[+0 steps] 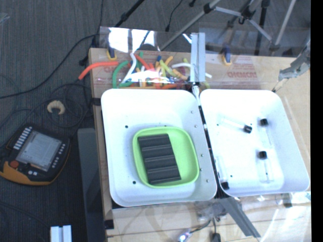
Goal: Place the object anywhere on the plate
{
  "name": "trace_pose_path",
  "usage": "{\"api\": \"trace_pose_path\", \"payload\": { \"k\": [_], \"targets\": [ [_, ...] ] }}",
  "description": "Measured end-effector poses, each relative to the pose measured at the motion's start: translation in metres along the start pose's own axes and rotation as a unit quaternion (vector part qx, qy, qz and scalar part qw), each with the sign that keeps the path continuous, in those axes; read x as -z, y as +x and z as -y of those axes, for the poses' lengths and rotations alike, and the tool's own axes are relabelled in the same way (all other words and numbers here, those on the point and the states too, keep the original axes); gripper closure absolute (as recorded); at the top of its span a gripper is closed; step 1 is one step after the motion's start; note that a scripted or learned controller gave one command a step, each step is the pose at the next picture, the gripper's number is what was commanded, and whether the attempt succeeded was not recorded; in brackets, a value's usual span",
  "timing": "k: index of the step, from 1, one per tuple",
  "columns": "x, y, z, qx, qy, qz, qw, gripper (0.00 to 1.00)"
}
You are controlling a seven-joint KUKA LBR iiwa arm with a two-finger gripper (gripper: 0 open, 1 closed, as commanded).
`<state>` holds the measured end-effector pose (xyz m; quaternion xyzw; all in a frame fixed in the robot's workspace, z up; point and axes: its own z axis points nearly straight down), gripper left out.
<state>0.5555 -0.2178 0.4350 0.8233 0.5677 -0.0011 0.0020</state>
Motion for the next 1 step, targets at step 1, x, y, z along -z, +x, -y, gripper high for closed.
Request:
{"api": "trace_pose_path", "payload": {
  "k": [1],
  "targets": [
    [-0.0006, -0.0058, 0.0195, -0.079, 0.001, 0.0, 0.9968, 0.0]
  ]
}}
